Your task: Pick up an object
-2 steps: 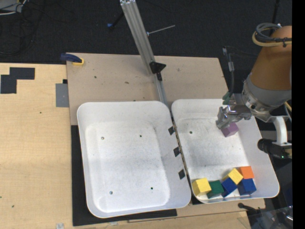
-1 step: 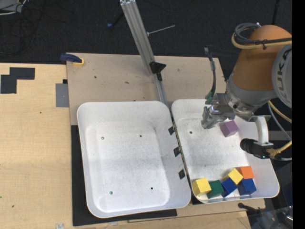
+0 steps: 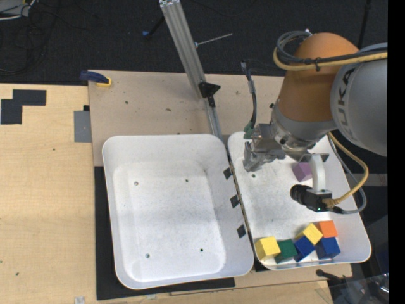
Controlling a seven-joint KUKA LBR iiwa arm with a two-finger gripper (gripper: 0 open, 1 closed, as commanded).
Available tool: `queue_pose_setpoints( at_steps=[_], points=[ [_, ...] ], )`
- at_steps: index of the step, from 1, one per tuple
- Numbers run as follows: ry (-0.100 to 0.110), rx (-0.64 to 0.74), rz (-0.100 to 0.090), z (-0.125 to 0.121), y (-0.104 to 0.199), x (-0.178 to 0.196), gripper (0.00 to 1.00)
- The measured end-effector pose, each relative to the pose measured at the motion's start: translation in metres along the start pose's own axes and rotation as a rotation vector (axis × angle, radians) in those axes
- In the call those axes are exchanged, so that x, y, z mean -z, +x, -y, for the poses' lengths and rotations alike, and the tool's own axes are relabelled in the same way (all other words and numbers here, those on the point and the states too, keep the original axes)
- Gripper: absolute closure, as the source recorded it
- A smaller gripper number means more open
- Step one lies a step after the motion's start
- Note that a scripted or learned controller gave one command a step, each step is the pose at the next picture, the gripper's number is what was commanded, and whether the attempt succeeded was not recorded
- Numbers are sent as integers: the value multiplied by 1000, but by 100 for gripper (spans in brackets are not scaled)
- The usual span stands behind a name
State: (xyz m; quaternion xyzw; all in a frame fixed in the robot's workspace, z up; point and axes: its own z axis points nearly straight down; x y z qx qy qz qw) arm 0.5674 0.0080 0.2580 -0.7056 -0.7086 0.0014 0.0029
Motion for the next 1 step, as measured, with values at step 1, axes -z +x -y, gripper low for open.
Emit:
queue_pose_setpoints(
  at_steps=[1],
  points=[
    [1,-1,0,3,51,-5,100]
  ],
)
